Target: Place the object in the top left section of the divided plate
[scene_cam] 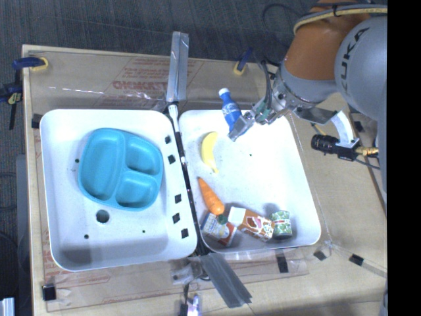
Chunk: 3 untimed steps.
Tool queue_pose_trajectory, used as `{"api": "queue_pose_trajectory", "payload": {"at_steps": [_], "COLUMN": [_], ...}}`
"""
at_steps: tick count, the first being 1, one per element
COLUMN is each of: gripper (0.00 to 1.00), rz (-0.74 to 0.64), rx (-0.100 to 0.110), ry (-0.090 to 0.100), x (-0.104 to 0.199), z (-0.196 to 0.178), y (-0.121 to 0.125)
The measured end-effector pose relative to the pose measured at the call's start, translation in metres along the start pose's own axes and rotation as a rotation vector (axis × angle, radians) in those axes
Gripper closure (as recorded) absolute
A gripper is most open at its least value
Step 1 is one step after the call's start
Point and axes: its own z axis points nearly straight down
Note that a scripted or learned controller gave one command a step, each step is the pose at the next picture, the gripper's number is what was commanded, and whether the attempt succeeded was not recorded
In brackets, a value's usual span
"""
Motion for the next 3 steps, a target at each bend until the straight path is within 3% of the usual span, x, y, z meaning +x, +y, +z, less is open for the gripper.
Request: {"api": "queue_pose_trajectory", "payload": {"at_steps": [1, 2, 3], "gripper": [1.00, 1.00, 1.00], "rz": [0.053, 0.157, -0.001], "rx": [0.003, 0.001, 0.003], "ry": [0.002, 0.001, 0.001], "x": [0.001, 0.096, 0.154], "z": [0.057, 0.024, 0.072], "y": [0.002, 0.076, 0.095]}}
